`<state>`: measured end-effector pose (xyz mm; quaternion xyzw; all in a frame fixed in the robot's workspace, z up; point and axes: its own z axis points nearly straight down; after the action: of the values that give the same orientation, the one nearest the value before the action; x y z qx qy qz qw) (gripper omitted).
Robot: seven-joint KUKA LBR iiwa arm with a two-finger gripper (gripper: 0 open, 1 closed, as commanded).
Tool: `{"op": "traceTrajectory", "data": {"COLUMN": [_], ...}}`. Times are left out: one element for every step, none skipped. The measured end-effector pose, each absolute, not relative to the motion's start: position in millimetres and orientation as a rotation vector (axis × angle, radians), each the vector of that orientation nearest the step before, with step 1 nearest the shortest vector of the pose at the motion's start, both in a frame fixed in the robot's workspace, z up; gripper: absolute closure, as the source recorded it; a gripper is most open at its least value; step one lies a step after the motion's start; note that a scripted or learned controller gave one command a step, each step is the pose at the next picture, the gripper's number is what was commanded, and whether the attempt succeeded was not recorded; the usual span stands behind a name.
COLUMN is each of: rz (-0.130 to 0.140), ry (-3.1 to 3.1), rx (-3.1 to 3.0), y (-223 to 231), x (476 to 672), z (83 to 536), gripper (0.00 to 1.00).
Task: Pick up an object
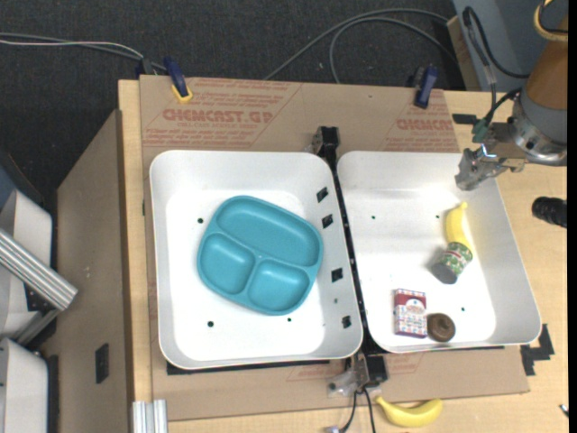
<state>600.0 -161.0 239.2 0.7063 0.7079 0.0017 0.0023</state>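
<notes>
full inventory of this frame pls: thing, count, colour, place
bins: 2, white, side by side on the bench
tray: 1, teal, three compartments, in the left bin
banana in bin: 1, yellow, right bin, toward its far right side
small can: 1, grey with green label, right bin, just below that banana
box: 1, red and white, right bin, near front edge
brown round thing: 1, right bin, beside the box on its right
banana outside: 1, yellow, on the bench in front of the right bin
clamps: 2, blue, at the cardboard's back edge
cables: several, grey, on the dark floor behind
gripper: 1, grey, over the right bin's back right corner
</notes>
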Motion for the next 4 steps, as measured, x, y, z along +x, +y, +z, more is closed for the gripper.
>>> {"op": "traceTrajectory", "data": {"rz": [0.005,0.002,0.001,-0.002], "ry": [2.22,2.229,2.231,2.231], "rx": [2.215,2.216,2.216,2.218], "y": [-161,-111,-58,-10], "x": [601.2,599.3,593.0,597.0], "z": [293,295,295,278], "gripper": [1.0,1.0,1.0,1.0]}}
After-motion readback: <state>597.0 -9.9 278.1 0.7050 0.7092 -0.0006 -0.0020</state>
